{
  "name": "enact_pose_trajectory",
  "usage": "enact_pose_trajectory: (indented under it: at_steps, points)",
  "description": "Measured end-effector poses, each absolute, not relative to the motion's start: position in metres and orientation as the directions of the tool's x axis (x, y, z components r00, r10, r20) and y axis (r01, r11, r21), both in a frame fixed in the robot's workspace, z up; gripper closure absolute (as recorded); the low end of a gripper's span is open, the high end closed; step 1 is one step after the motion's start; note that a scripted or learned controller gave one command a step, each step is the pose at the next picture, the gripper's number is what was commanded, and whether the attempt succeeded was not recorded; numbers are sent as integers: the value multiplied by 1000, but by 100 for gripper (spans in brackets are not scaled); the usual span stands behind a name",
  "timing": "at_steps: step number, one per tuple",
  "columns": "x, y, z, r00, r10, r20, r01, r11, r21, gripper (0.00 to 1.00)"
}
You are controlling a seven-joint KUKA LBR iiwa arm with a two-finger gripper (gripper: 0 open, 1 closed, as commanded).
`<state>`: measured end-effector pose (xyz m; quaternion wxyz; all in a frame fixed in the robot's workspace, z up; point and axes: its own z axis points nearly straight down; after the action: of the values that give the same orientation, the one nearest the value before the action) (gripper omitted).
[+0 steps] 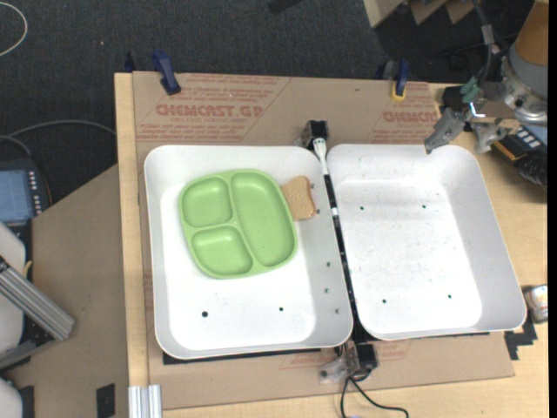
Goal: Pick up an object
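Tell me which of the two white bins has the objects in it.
The left bin: it holds a green divided plate with a tan cracker-like piece against the plate's right edge.
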<state>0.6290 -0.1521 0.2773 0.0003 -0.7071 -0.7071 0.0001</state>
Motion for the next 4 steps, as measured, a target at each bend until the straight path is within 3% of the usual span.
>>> enact_pose_trajectory:
  at_steps: [2,3,4]
  points:
    - [528,-129,480,-1,1000,-3,1000,1,16,0]
    - [477,-161,541,5,1000,-5,1000,-5,12,0]
    - [504,3,535,-19,1000,3,1000,19,2,0]
